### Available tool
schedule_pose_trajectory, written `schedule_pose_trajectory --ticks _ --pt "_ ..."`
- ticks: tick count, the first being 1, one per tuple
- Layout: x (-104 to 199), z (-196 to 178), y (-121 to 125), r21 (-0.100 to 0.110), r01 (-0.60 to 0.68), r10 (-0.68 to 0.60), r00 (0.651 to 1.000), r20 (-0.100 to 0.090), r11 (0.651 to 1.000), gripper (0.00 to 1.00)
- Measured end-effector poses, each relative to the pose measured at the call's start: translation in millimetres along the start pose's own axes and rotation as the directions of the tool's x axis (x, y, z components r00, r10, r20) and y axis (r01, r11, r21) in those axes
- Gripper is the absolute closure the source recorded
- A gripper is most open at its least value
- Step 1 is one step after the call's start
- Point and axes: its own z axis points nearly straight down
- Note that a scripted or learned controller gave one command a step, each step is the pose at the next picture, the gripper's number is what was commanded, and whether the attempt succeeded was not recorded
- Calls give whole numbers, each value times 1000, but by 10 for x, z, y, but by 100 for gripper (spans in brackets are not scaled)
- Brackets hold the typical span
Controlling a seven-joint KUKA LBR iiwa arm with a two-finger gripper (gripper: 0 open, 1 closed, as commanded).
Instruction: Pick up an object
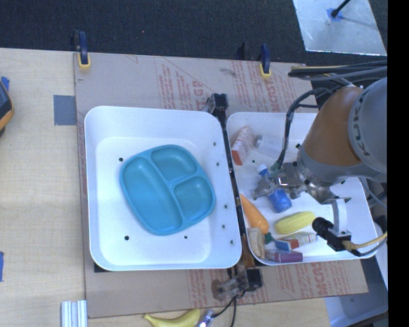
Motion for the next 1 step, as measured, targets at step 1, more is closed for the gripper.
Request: schedule_pose_trajectory --ticks 1 --pt "-10 -99 -4 3 2 -2 1000 0 1000 100"
